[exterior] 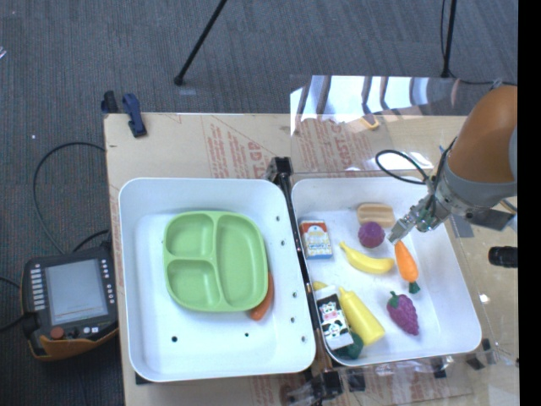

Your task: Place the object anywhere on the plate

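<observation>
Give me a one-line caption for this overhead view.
Arm's gripper hovers above the carrot among toy foods in the right bin; green plate waits in the left bin.

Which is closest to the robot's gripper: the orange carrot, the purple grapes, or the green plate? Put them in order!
From the gripper:
1. Orange carrot, just below it in the right bin.
2. Purple grapes, lower in that bin.
3. Green plate, away in the left bin.

Red printed lettering runs across the brown surface [245, 146] above the bins, but it is turned away and too small to read. The small carton [316, 238] and the black-and-white carton [334, 321] carry printed faces, with no legible words.
</observation>
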{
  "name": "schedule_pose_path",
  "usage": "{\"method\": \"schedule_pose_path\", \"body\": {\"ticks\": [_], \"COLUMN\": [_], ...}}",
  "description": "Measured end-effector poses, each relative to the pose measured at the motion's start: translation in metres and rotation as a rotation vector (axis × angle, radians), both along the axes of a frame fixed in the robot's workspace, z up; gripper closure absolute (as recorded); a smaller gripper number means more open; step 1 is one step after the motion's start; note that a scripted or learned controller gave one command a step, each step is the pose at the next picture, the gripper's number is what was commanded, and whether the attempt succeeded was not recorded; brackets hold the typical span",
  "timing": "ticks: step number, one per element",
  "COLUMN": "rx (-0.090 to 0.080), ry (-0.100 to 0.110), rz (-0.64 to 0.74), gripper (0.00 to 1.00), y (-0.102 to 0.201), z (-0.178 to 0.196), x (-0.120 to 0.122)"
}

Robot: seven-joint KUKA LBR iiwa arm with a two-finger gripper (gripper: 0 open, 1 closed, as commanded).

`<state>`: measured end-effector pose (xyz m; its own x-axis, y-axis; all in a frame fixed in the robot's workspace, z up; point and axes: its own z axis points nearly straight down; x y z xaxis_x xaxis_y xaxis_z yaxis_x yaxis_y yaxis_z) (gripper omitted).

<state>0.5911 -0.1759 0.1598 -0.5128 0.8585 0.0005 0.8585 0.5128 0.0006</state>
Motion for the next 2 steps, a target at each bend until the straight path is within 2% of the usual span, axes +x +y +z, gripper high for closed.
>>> {"method": "schedule_pose_path", "body": {"ticks": [1, 2], "rx": [0.004, 0.001], "ry": [-0.003, 0.003], "rz": [-0.052, -0.103], "gripper": [1.00, 1.00], "y": [0.082, 0.158], "z": [0.026, 0.028], "x": [0.036, 0.030]}}
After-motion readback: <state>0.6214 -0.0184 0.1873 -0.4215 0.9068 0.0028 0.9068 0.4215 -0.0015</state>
